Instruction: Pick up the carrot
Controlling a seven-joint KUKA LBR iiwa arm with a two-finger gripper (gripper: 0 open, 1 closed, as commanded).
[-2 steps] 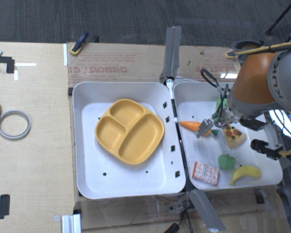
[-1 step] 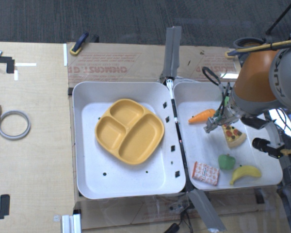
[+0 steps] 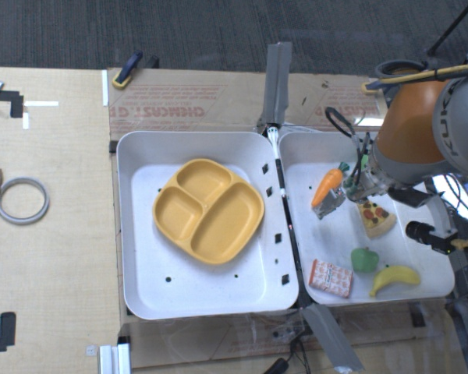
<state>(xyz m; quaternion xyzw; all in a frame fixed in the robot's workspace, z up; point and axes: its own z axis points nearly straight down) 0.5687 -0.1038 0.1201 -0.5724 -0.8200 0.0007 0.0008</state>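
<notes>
The carrot (image 3: 326, 185), orange with a green top, is in the right bin (image 3: 296, 232) near its upper left. It is tilted, green end up and to the right, tip down and to the left. My gripper (image 3: 333, 202) comes in from the right and sits right against the carrot's lower right side, touching or nearly touching it. The wrist and the orange band of the arm (image 3: 409, 123) hide part of the bin behind it.
A toy pizza slice (image 3: 376, 217), a green pepper (image 3: 364, 259), a banana (image 3: 395, 279) and a red and white box (image 3: 330, 278) lie in the right bin. A yellow divided plate (image 3: 209, 209) sits in the left bin (image 3: 132, 232). A tape roll (image 3: 20, 200) lies far left.
</notes>
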